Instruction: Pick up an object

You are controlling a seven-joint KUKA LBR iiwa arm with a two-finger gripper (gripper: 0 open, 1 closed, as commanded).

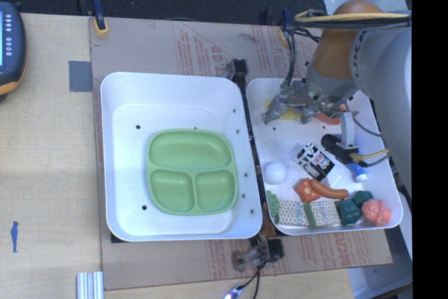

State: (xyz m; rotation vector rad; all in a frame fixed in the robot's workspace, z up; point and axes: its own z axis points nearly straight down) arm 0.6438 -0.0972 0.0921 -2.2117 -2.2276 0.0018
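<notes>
1. The right bin serves as landmark; it lies touching the left bin along their shared edge.
2. The gripper hangs over the far end of the right bin, with the grey arm and its orange band just to its right. Whether the jaws stand apart or together cannot be told, and nothing can be seen between them.
3. In the middle of the right bin sits a black-and-white patterned block; its markings are too small to read.
4. Near the bin's left wall, just left of that block, rests a white ball.
5. Toward the near end lies an orange sausage-like toy.
6. Along the near wall lie striped woven pieces, then a dark green lump and a pink lump in the near right corner.
7. In the left bin, well apart from the right bin's contents, lies a green divided plate.
8. The cardboard under both bins bears red printing, not legible.
</notes>
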